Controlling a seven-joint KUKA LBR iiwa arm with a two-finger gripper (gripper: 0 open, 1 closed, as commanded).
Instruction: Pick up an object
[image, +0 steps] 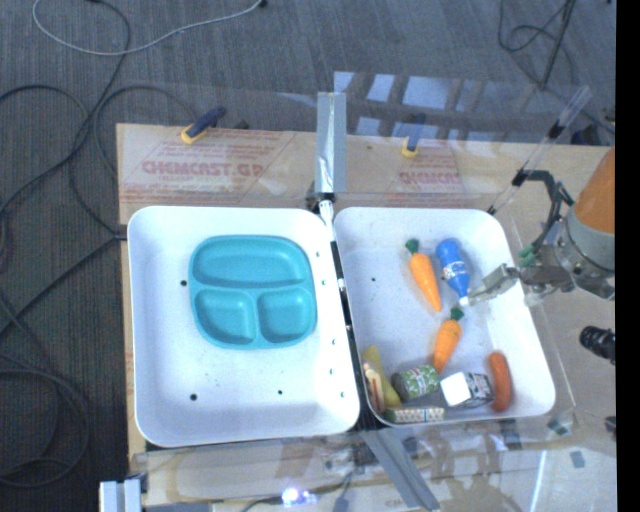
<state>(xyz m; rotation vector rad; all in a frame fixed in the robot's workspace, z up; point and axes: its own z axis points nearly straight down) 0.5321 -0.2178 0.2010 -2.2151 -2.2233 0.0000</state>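
The right bin (385, 240) holds several toy foods. An orange carrot (424, 277) lies beside a blue bottle (453, 266) near the bin's back. A second carrot (446, 340) lies just below them. Along the front wall sit a yellow banana-like piece (374, 375), a green can (416, 381), a white box (466, 389) and a red sausage (500, 380). My gripper (488, 287) reaches in from the right, low over the bin's right side. Its tip is just right of the blue bottle's lower end and above the second carrot. I see nothing held in it.
The left bin (145, 300) holds a blue divided tray (253, 290). A metal post (329, 140) stands behind the seam between the bins. The arm's wrist (575, 262) hangs over the right bin's right rim. Cables lie on the floor at left.
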